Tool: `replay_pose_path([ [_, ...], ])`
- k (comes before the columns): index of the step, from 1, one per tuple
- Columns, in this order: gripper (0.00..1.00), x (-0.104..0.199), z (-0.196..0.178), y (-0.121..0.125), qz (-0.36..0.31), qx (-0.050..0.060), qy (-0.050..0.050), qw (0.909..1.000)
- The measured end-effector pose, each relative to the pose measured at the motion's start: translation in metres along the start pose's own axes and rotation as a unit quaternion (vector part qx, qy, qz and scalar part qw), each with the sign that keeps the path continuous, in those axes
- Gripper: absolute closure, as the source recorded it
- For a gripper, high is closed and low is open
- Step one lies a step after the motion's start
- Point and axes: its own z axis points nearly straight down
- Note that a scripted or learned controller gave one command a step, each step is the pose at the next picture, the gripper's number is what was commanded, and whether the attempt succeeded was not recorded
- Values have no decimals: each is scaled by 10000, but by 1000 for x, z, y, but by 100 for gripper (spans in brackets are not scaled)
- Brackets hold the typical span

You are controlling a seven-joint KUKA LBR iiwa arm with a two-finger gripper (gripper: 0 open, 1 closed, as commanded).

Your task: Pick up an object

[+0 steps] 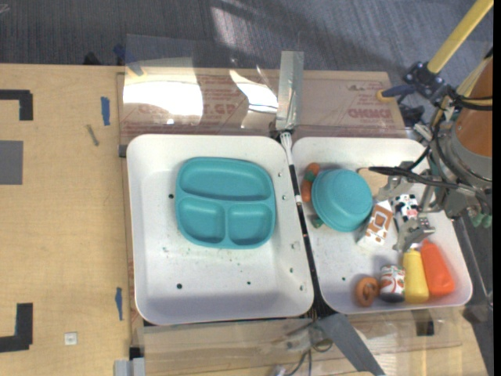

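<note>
My gripper (404,208) hangs low over the right bin (337,276), reaching in from the right under the arm's orange band. Its two grey fingers (394,185) stand apart, so it is open. A small black-and-white toy (405,204) lies between them, not squeezed. A white-and-orange carton (378,222) lies just left of the gripper. A teal bowl (342,198) rests upside down further left, with a small orange item (312,170) behind it. Along the bin's front lie a yellow bottle (415,275), an orange bottle (437,269), a small can (391,282) and a round orange fruit (365,290).
The left bin (156,288) holds a teal divided plate (226,202). A raised rim (297,210) separates the two bins. Cables and a yellow bar (462,26) crowd the upper right near the arm. A clear panel stands behind the bins.
</note>
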Motion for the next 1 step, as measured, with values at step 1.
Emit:
replay_pose_path([
  [1, 0, -38, 128, -28, -16, -5, 34, 10000],
])
